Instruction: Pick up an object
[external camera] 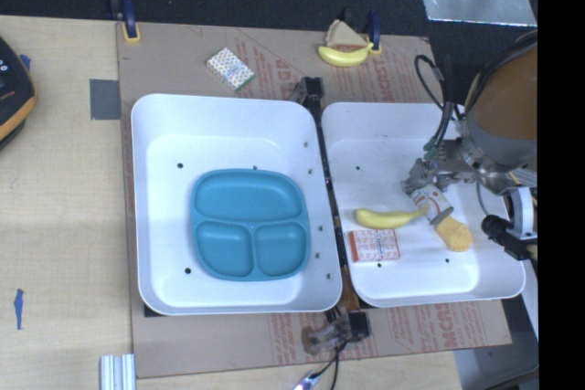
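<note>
Banana [386, 217], lower right of frame in right bin [384, 119]: light, smooth, curved; grasp mid-body. Gripper [428, 189] just above-right; finger state cannot be told.

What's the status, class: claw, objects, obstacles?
Claw low in right white bin. Yellow plastic banana lies beside it, ungrasped. Red-white flat packet nearby.
</note>
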`<state>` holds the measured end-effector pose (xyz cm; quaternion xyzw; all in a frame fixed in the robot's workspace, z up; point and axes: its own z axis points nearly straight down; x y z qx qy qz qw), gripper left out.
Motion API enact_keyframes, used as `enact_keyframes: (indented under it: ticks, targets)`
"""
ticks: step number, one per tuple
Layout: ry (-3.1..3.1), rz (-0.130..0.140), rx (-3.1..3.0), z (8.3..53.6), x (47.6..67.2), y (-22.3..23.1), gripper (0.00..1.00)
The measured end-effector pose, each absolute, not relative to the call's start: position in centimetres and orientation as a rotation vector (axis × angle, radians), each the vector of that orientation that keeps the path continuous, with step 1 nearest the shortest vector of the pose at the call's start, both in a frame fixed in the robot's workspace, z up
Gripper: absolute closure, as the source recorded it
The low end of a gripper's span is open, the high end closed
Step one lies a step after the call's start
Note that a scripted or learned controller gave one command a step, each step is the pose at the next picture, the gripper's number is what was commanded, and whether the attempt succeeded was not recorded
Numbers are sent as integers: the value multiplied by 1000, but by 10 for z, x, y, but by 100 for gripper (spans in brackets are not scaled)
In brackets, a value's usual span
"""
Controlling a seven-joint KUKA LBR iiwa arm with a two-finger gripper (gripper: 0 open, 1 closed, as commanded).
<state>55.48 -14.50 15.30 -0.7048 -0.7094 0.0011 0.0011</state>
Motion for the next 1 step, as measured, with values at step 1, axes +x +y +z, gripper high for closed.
enact_keyframes:
  ticks: [1]
  targets:
    - [-2227, 3, -2213, 222, 548, -33, 100]
